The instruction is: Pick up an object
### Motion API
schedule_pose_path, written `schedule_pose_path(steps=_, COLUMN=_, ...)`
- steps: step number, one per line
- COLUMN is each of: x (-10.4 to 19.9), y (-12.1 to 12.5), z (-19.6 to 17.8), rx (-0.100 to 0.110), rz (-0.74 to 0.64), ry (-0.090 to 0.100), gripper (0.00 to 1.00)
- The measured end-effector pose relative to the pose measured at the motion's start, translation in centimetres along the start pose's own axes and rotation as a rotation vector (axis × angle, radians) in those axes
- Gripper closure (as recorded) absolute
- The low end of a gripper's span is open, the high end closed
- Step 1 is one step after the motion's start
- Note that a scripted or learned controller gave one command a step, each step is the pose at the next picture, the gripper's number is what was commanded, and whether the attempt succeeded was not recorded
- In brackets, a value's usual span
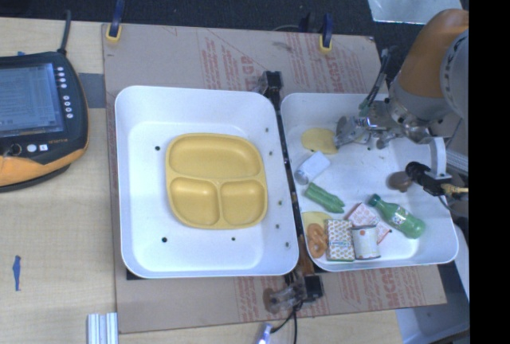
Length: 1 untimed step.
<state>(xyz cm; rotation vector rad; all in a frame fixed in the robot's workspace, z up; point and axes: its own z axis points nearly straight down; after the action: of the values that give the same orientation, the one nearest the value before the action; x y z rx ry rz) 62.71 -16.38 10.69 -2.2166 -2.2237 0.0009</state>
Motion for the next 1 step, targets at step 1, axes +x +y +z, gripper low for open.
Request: schedule_pose_path(steps=1, x=2.08, y=2.96, z=0.23, rx=-0.001, rz=0.0, ry=0.0, gripper=0.0)
